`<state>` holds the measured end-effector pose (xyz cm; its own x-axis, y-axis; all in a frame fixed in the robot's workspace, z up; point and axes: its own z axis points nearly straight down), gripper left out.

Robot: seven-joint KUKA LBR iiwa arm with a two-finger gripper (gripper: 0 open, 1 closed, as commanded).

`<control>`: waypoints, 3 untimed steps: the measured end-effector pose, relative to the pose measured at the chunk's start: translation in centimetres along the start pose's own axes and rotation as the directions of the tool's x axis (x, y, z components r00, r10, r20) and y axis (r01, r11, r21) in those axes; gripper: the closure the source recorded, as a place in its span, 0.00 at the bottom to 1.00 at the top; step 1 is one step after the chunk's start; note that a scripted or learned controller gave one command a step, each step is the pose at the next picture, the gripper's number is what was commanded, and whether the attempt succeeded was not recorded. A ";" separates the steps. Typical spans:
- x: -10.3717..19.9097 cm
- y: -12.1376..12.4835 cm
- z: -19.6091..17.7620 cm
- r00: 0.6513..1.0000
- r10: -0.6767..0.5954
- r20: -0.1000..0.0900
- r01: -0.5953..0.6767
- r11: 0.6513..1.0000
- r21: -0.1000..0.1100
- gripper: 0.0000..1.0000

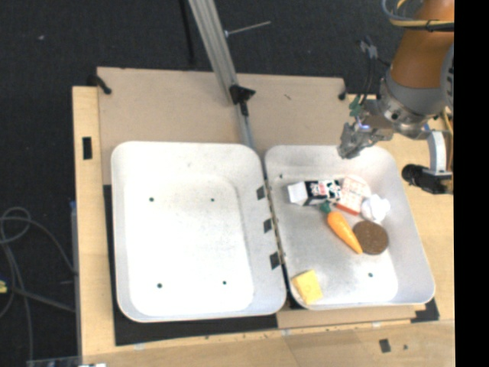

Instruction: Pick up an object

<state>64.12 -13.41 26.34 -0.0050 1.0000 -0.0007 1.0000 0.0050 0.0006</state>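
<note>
Currently the gripper [353,140] is seen above the right bin's [409,277] far edge; whether it is spread cannot be told. The carrot [344,232] lies nearer the tabletop's front edge, long axis diagonal, touching a brown disc [372,237].

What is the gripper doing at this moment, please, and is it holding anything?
Gripper: above the far edge of the right bin, nothing seen in it; open or shut cannot be told.

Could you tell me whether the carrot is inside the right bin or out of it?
Inside: the carrot lies on the right bin's floor, beside a brown disc.
</note>
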 end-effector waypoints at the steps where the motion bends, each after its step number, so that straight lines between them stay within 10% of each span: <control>1: 4.6 -2.4 1.4 1.000 0.000 0.000 0.000 1.000 0.001 1.00; 3: 13.0 -6.8 2.8 1.000 0.000 -0.001 0.000 1.000 0.001 1.00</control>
<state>57.27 -0.49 23.55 -0.0054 1.0000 0.0006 1.0000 0.0054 -0.0002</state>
